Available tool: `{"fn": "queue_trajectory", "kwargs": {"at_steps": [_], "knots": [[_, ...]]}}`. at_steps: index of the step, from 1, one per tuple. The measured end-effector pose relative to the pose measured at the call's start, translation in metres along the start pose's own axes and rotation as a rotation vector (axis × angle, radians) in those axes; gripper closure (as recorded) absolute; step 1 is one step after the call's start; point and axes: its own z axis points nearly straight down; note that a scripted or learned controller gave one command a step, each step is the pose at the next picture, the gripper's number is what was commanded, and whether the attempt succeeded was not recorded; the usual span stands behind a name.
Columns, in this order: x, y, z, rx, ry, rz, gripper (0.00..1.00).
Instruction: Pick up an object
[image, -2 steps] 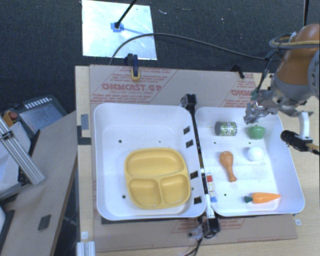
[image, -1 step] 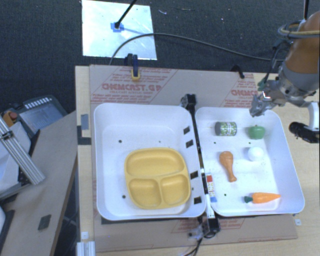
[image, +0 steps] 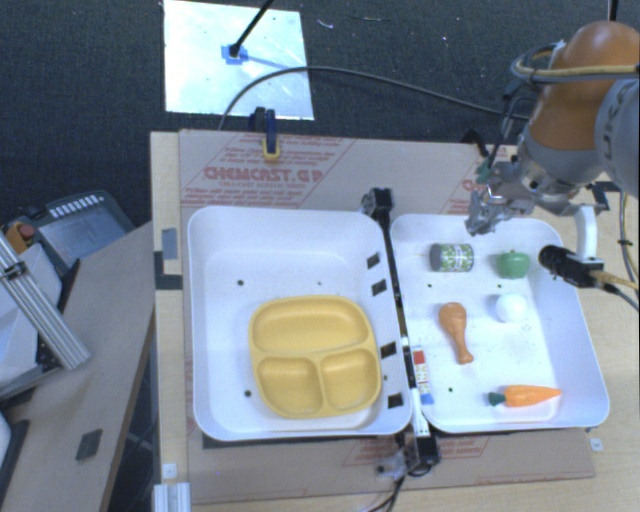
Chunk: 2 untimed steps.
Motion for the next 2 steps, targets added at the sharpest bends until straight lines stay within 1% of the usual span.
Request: {"fn": "queue_trajectory", "kwargs": {"at_steps": [1,2], "knots": [[0.044,0.005,-0.001,-0.001,0.0,0.0,1.0],[0.104,0.014,-0.003,-0.001,0.001,-0.001,1.0]]}}
